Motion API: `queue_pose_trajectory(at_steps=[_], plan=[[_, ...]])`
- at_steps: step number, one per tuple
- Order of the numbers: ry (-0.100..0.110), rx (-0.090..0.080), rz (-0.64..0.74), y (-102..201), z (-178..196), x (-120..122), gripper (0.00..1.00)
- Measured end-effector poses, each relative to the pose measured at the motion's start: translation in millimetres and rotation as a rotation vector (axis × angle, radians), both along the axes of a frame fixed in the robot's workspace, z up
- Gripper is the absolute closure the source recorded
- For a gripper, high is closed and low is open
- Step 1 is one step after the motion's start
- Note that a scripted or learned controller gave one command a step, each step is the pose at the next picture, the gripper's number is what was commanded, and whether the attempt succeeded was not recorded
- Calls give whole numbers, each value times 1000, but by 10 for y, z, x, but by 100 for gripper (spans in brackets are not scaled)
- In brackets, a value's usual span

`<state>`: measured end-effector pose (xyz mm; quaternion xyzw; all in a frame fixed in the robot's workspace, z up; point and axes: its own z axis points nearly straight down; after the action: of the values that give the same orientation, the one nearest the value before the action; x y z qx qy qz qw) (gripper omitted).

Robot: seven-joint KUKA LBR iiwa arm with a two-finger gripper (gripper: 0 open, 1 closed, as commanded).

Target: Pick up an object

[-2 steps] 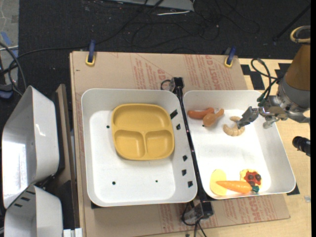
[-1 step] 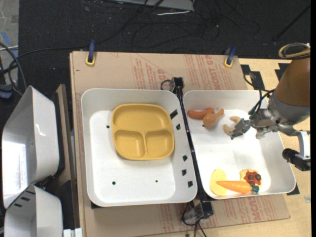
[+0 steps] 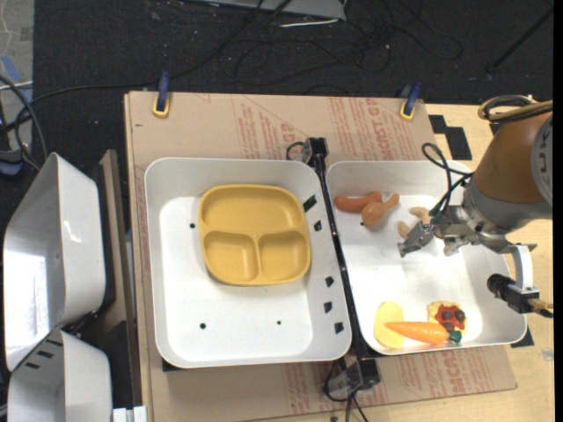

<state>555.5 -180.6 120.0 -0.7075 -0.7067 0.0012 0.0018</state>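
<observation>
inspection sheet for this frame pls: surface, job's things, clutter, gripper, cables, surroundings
Surface: cardboard-covered bench bearing left bin and right bin, side by side.
Job's things: in the right bin, hot dog, tan piece, pale piece, carrot lying on a yellow piece, red-topped piece.
Clutter: yellow divided plate in the left bin.
Gripper: gripper low over the right bin beside the pale piece; holding nothing that I can see.
Cables: black cable looping to the wrist; loose cables on the dark floor.
Surroundings: two yellow clamps on the bench's far edge; white tubs at left.
</observation>
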Motion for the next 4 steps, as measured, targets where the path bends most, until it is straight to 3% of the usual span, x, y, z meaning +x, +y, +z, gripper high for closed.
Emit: queue_pose_trajectory(at_steps=[1,3,4], plan=[[-6,-2,0,-2,131,16,100],[-11,-3,5,63,1047,72,100],[-7,1,10,627,1158,128,100]])
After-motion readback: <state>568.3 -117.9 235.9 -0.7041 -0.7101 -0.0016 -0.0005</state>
